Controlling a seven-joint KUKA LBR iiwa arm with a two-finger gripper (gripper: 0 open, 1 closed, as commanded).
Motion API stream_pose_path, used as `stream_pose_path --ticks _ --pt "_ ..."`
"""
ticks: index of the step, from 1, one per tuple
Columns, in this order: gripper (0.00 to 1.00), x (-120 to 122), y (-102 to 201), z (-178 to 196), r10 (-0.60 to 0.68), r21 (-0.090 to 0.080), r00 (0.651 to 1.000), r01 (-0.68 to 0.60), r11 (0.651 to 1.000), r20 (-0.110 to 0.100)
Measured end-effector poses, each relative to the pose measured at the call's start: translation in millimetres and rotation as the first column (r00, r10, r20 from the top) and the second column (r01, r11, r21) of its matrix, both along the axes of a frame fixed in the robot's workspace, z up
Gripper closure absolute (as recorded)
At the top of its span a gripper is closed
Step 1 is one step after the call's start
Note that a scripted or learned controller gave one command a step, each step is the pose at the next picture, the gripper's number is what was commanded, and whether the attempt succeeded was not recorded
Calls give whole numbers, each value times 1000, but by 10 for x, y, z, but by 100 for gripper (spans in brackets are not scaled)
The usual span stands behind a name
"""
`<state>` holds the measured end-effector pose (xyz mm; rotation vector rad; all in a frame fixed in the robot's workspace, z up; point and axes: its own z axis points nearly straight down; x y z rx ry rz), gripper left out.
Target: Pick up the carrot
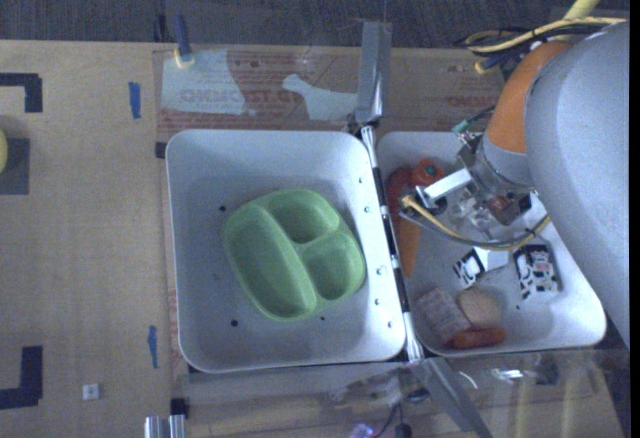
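Carrot (408,238) lies along the right bin's (575,326) left wall — gripper (470,216) just beside it, finger state unclear.

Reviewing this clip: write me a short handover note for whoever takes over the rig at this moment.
Gripper: low over the right-hand white bin; its open or shut state cannot be read.
Long orange carrot: lying along that bin's left wall, beside a red, rounded toy vegetable; nothing shows it being gripped.
Green divided plastic plate: in the left-hand white bin.
Done: arm has reached into the carrot's bin.
Left: grasp and lift the carrot.
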<state>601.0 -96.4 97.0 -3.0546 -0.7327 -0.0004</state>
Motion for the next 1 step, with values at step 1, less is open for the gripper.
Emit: stream_pose_path --ticks 1 --pt "100 -105 11 873 -42 0 999 42 999 -2"
